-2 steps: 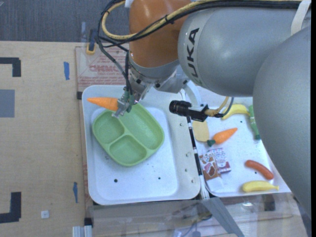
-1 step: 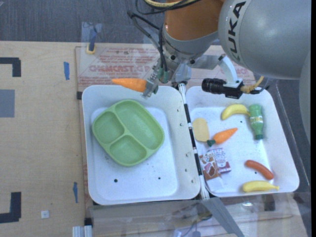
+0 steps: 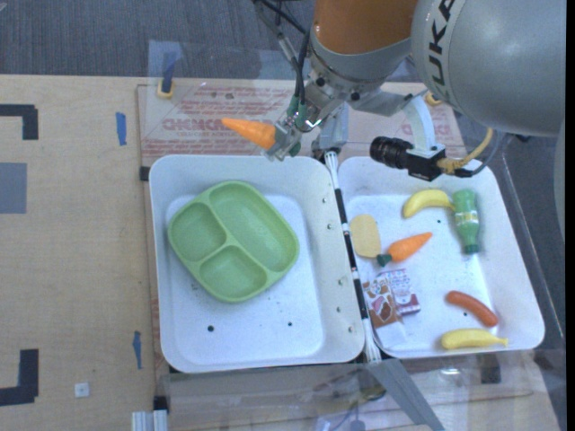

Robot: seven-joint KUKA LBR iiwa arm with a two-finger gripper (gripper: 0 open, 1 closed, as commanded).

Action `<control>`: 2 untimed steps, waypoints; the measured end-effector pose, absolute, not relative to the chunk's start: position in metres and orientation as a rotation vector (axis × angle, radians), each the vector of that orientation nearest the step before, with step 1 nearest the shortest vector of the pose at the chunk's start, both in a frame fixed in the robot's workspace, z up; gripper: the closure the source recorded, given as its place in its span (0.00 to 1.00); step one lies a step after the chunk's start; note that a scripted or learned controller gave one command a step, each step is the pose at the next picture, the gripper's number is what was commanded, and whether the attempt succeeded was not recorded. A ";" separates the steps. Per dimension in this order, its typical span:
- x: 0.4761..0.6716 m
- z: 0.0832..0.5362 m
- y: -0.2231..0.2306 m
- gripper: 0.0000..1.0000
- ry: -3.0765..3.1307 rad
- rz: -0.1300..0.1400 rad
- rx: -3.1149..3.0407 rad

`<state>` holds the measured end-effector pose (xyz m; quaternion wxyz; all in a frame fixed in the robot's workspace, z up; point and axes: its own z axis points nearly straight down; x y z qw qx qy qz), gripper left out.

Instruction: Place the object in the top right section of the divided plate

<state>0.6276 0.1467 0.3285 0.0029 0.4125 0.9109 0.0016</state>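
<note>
A green divided plate (image 3: 233, 239) lies in the left bin (image 3: 243, 335), tilted, with three sections and nothing in them. My gripper (image 3: 281, 142) hangs above the left bin's far edge, shut on an orange carrot (image 3: 249, 131). The carrot sticks out to the left of the fingers, beyond the bin's back rim, and is held up and away from the plate's far right section.
The right bin (image 3: 517, 285) holds a second carrot (image 3: 407, 246), two bananas (image 3: 426, 202) (image 3: 472, 338), a green bottle (image 3: 465, 220), a pale yellow slice (image 3: 365, 235), a red sausage (image 3: 473, 307) and a snack packet (image 3: 392, 297). The arm's grey body covers the upper right.
</note>
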 end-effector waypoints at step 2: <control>0.592 0.336 0.147 1.00 2.856 0.004 1.297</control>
